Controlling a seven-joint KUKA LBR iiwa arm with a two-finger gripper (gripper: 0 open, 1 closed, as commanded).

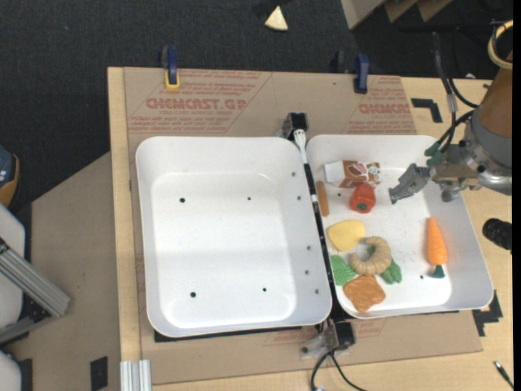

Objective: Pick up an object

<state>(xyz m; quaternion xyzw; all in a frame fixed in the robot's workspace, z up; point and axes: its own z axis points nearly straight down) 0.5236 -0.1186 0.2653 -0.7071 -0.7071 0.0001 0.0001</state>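
I am at the approach step: my gripper (404,187) hangs over the upper right part of the right bin (468,287), with nothing between its parts, and nothing is lifted yet. Whether it is open or closed I cannot tell from this slant; it shows as 1 grey shape.

The things to choose from all lie in the right bin. Nearest me is the tomato (363,196), just left of my tip, with the carton (352,172) touching or almost touching it above. The carrot (436,243) lies apart from the rest along the right side, below me. Lower down, the lemon (346,235), the pretzel (374,256) and the orange piece (364,292) crowd close together. The left bin (163,292) holds nothing I could take.

I judge the next move calls for picking 1 target, centring over it and going down. The carrot looks easiest, since it stands alone; the tomato is closer but may roll, and the carton crowds it.
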